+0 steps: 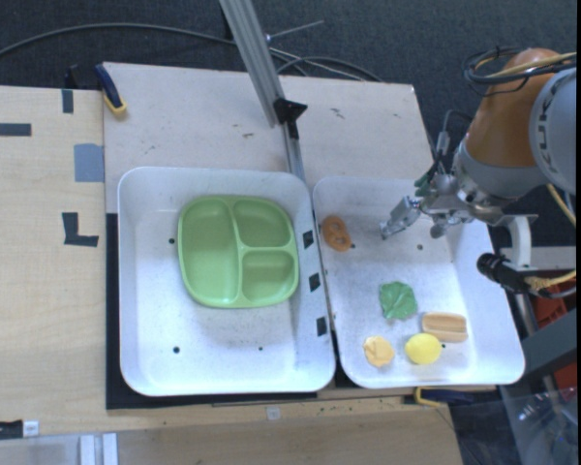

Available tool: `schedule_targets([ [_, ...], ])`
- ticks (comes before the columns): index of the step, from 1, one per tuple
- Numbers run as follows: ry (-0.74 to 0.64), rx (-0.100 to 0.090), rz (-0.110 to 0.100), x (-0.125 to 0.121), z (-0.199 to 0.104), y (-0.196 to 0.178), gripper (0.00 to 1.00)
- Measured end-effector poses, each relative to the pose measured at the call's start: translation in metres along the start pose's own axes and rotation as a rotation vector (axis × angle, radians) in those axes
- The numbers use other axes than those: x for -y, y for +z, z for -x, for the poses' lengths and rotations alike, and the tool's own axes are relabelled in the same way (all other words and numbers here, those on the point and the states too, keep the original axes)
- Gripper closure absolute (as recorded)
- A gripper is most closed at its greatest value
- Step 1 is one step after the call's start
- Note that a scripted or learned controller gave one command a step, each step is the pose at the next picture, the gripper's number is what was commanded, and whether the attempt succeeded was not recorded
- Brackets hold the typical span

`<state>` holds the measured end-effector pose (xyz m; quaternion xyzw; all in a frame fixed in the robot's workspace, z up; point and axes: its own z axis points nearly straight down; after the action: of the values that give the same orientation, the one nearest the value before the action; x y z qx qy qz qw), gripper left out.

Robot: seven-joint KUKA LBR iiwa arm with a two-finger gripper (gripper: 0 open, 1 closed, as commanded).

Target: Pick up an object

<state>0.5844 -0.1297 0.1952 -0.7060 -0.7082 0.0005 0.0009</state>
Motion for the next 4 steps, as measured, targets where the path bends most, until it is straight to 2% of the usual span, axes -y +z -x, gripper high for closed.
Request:
schedule_targets([
  [1,0.000,0.000,0.000,0.000,0.000,0.000,0.00],
  [3,0.001,0.001,-0.006,0.010,-0.005,0.102,0.00],
  [4,0.000,-0.001,-0.002,0.009,-0.006,0.089,1.00],
])
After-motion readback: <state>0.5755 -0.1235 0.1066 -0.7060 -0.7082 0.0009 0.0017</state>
